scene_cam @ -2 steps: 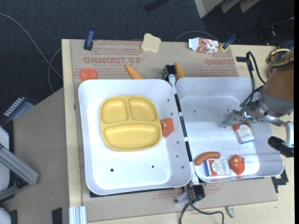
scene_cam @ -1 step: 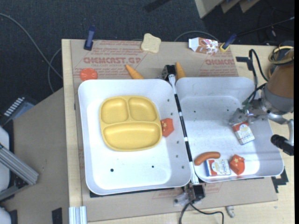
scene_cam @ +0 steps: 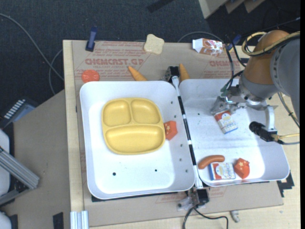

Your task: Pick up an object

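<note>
My gripper (scene_cam: 224, 106) hangs over the upper middle of the right bin (scene_cam: 271, 151), at the end of the grey arm with its orange band (scene_cam: 267, 56). Right under and slightly in front of it lies a small red, white and blue carton (scene_cam: 227, 122) on the bin floor. Whether the gripper touches the carton cannot be made out. Near the bin's front edge lie a sausage (scene_cam: 210, 161), a second small carton (scene_cam: 223, 171) and a red strawberry-like piece (scene_cam: 242, 168).
The left bin (scene_cam: 95, 175) holds a yellow divided plate (scene_cam: 133, 126) with a small red piece (scene_cam: 170, 129) beside it. Behind the bins on the cardboard lie a bread slice (scene_cam: 154, 43), a carrot (scene_cam: 137, 74), an orange disc (scene_cam: 89, 75), a blue item (scene_cam: 91, 38) and a small carton (scene_cam: 208, 46).
</note>
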`<state>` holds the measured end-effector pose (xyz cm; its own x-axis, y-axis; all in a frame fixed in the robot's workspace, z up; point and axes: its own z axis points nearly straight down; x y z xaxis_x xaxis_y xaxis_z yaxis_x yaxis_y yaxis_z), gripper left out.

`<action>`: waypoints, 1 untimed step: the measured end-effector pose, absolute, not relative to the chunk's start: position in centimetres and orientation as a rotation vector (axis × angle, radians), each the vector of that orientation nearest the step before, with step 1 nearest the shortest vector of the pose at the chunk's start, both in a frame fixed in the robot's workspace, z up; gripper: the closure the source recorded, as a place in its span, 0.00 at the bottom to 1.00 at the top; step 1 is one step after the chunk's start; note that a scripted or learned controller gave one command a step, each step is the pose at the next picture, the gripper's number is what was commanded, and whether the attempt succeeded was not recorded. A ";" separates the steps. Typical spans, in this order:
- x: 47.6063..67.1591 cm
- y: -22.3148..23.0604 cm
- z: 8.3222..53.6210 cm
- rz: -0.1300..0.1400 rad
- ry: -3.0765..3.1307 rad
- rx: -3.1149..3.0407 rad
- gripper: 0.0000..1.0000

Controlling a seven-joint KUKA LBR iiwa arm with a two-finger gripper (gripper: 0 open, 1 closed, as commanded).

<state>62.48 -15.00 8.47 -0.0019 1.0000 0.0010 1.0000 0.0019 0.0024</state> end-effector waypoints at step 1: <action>61.0 -8.7 18.6 0.005 2.222 2.217 1.00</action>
